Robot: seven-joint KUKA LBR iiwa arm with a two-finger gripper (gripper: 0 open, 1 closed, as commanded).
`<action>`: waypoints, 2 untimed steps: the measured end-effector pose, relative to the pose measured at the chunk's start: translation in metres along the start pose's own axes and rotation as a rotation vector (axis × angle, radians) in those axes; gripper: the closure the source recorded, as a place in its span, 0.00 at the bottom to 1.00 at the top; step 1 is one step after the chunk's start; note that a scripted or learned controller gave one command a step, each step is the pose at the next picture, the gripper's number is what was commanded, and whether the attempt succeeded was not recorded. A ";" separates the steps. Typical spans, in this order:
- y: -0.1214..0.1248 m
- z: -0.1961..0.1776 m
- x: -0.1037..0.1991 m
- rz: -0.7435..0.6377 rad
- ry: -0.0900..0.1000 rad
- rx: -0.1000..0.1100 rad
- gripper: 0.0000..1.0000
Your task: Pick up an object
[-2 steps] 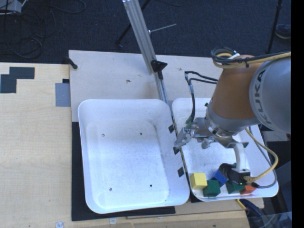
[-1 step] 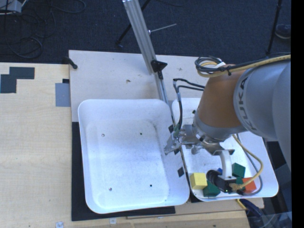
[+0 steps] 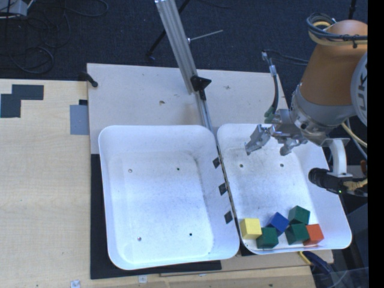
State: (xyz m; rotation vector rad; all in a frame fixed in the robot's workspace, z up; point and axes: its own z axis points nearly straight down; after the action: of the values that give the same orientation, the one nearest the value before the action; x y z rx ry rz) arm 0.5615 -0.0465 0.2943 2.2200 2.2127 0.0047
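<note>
Several small blocks lie huddled at the near end of the right bin (image 3: 336, 215): a yellow block (image 3: 251, 227), a blue block (image 3: 279, 221), three green blocks (image 3: 299, 214) and an orange block (image 3: 312, 234). My gripper (image 3: 272, 143) hangs over the far end of that bin, well away from the blocks. Its two fingers are spread apart with nothing between them, so it is open.
The left bin (image 3: 108, 161) sits beside the right one, with black clips along the shared edge. A slanted aluminium post (image 3: 180, 47) rises behind the bins. A black cylinder (image 3: 327, 180) juts in at the right bin's right rim.
</note>
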 end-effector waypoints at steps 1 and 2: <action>-0.009 0.031 0.029 -0.005 0.004 0.014 0.00; 0.021 0.109 -0.021 0.001 0.002 0.017 0.00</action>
State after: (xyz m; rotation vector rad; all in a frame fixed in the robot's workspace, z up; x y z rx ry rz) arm 0.5834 -0.0675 0.1851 2.2298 2.2210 -0.0121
